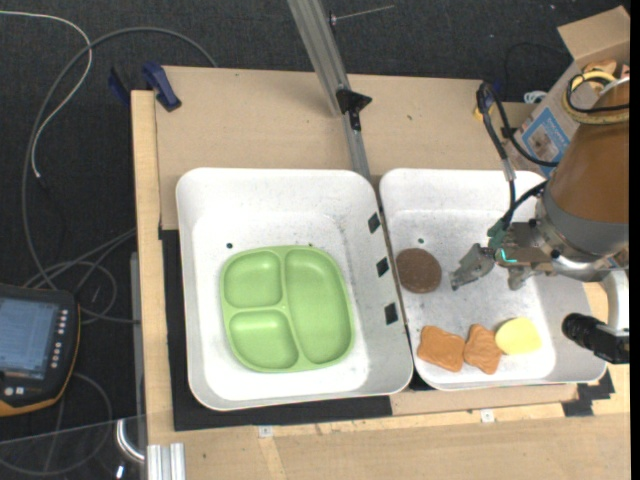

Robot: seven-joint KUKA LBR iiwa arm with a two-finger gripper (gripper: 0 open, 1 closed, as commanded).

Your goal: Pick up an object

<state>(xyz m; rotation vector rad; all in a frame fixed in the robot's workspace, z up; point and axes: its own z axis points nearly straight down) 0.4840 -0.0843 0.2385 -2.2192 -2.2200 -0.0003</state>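
In the right bin [440, 200], a round brown patty [418, 270] lies near the left wall. Along the front wall sit two orange-brown toast-like pieces [441, 348] [482, 349] and a yellow round piece [518, 336]. My gripper [487, 276] hangs over the middle of this bin, just right of the patty and behind the yellow piece. Its fingers are spread open, with bare bin floor showing between them. The left fingertip [460, 279] points toward the patty, a short gap away.
The left bin [200, 218] holds a green divided plate [287, 307]. A slanted metal pole [320, 38] crosses behind the bins. Cardboard boxes [590, 58] and cables [500, 138] crowd the back right. A teach pendant [35, 353] lies far left.
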